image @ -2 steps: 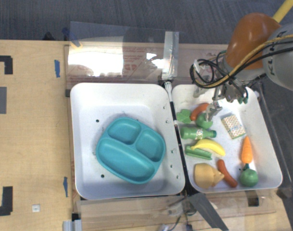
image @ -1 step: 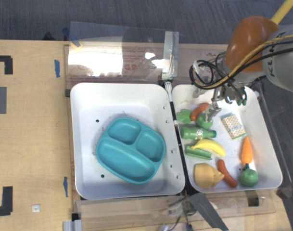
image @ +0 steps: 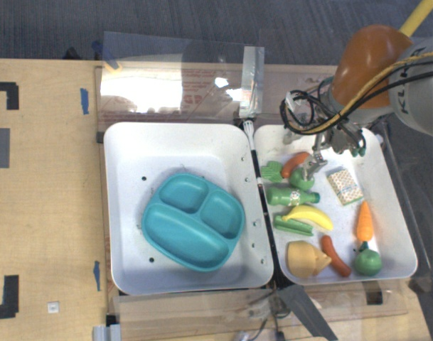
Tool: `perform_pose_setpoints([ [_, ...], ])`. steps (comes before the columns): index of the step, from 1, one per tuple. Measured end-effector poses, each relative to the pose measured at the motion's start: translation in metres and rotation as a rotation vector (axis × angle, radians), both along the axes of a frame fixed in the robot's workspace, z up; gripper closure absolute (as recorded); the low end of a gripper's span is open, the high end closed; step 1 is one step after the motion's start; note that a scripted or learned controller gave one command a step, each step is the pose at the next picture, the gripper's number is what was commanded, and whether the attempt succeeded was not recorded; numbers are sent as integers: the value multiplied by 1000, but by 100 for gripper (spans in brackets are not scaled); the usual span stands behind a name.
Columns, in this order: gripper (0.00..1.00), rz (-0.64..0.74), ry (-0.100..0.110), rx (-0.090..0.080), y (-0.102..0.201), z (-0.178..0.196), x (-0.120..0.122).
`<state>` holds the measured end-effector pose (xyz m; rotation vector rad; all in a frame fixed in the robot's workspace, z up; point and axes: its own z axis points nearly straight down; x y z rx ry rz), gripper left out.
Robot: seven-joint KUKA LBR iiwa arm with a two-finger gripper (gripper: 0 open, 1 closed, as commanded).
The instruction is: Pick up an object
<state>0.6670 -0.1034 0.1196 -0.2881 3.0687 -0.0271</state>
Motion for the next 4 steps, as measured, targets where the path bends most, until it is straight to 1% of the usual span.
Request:
perform_pose_setpoints([
  [1, 0, -47, 15, 6, 0, -2, 4],
  [2, 0, -163, 18, 21, 1, -4, 2],
  [3, 0, -224, 61, 19, 7, -30, 0],
  [4, 0, -300, 49, 23, 9, -31, -25],
])
